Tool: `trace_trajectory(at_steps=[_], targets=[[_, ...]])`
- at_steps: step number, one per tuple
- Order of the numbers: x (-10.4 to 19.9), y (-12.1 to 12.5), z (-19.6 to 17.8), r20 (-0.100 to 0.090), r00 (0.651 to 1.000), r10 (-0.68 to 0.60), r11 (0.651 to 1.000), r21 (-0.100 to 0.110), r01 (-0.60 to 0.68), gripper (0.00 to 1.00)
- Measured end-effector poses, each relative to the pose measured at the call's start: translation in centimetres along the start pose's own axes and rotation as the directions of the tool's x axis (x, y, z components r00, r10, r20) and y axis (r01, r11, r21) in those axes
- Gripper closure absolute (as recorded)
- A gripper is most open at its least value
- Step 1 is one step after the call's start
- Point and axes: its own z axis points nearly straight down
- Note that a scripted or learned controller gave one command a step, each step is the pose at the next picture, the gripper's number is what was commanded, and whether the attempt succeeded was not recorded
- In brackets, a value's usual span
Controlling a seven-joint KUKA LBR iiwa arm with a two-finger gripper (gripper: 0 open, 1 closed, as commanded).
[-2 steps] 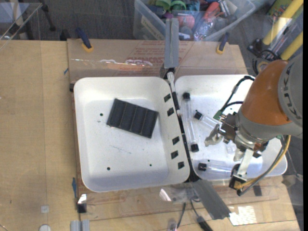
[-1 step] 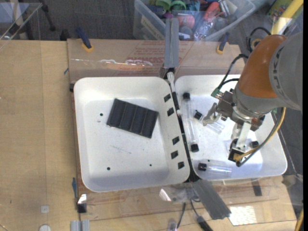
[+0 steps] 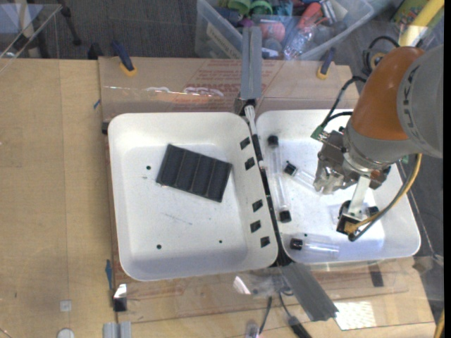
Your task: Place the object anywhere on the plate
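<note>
The left bin (image 3: 134,252) lies open around the dark ribbed plate (image 3: 194,172) near its far middle. The arm (image 3: 394,97) overhangs the right bin's (image 3: 402,241) right side.

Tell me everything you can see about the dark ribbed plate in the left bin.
The plate is a flat, dark grey, nearly black rectangle, matte like plastic or rubber. Thin grooves cross its short way and split it into about four equal strips. It lies flat on the floor of the left bin, in the upper middle part, turned so that its long side slopes down toward the right. Nothing rests on it and nothing touches it but the bin floor. The gripper is over the right bin, far from it.
</note>
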Motion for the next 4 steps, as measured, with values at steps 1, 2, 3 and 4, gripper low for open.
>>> trace_trajectory(at_steps=[1, 2, 3, 4], targets=[[-5.69, -1.45, -15.64, 0.000, 0.977, 0.214, 0.977, -0.002, -0.214, 1.00], [-5.67, -1.46, -15.63, 0.001, 0.977, 0.214, 0.977, -0.002, -0.214, 0.00], [-5.58, -1.44, -16.57, 0.003, 0.978, 0.211, 0.978, 0.000, -0.211, 1.00], [-5.54, -1.46, -16.55, 0.003, 0.978, 0.210, 0.978, 0.000, -0.210, 0.00]])
